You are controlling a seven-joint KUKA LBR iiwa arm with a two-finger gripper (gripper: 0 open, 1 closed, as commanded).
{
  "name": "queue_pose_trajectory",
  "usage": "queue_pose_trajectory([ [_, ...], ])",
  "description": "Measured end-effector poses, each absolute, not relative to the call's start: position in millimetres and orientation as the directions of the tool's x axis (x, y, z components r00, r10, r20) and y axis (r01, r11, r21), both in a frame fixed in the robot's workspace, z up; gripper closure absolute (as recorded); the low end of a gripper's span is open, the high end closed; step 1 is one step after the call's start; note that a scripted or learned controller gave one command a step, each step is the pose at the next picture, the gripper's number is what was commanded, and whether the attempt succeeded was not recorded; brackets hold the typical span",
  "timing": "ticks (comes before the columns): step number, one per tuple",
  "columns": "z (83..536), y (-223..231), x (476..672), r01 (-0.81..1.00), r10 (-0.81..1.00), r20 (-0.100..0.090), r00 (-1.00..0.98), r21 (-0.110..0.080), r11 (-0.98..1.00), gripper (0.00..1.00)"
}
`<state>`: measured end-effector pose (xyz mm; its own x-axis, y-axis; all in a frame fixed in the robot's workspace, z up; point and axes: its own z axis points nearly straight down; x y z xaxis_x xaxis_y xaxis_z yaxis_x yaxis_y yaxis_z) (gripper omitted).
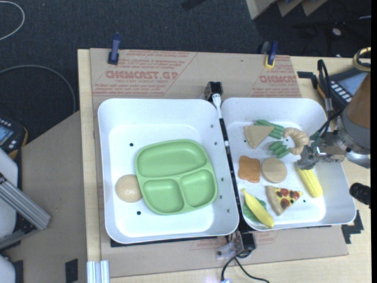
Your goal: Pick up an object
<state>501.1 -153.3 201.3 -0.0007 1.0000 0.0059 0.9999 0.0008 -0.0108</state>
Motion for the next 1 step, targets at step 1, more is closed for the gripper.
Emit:
queue_pose_trajectory([
  [1, 183.0, -32.6, 477.7, 1.0, 1.0, 0.006, -0.012, -0.007, 0.012, 1.0],
])
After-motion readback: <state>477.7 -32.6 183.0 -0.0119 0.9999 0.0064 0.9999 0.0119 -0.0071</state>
